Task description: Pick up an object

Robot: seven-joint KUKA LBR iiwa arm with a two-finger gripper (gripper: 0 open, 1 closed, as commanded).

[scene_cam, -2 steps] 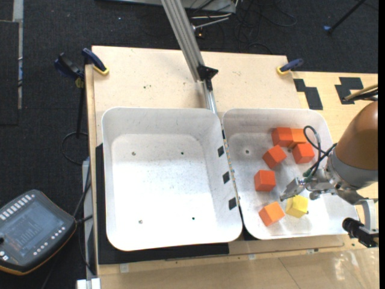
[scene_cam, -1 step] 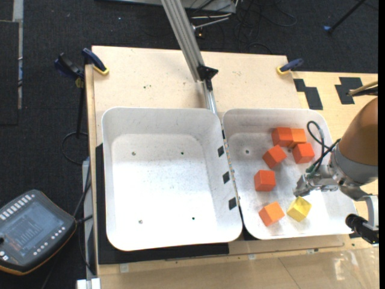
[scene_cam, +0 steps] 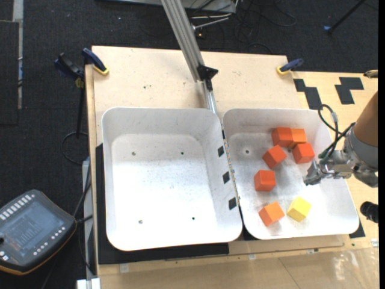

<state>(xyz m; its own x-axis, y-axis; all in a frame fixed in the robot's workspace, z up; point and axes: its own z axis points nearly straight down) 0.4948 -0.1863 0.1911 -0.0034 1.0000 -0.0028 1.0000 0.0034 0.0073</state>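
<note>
My gripper (scene_cam: 313,178) hangs inside the right bin (scene_cam: 346,224), just right of the red cube (scene_cam: 302,152); nothing held, can't tell its state. Blocks bunched w/in reach there.

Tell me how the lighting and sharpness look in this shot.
Camera view: even, soft light; the bins are bright white without harsh glare; blocks cast faint shadows; the gripper looks slightly blurred; the floor is dark.

a robotics lab: teach pendant (scene_cam: 30,230), clamped bench (scene_cam: 156,77), floor cables (scene_cam: 252,14).
</note>
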